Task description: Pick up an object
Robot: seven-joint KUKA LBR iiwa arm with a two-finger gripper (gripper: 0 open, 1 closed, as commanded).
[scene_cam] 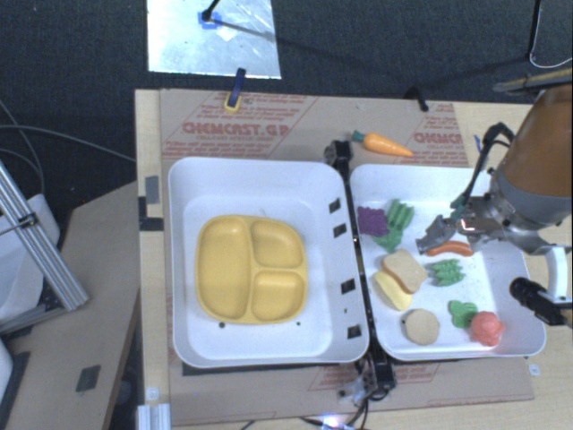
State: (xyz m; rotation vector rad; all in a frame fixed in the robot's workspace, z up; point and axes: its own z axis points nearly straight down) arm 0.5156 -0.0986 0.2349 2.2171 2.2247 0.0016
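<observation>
Gripper [440, 236] hangs over the right bin [510, 352], can't tell its grip state, right beside the orange-red sausage [448, 250], so I'd say it's mid-approach and next needs a clean descent onto it.

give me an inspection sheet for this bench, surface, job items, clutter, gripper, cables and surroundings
Surface: bench bearing left bin and right bin.
Job's things: toy foods in right bin, including sandwich, red sausage, round cookie, green pieces.
Clutter: yellow divided plate in left bin; toy carrot on bench behind the bins.
Gripper: gripper low beside the sausage.
Cables: black cable along the arm.
Surroundings: dark carpet, shiny sheet.
</observation>
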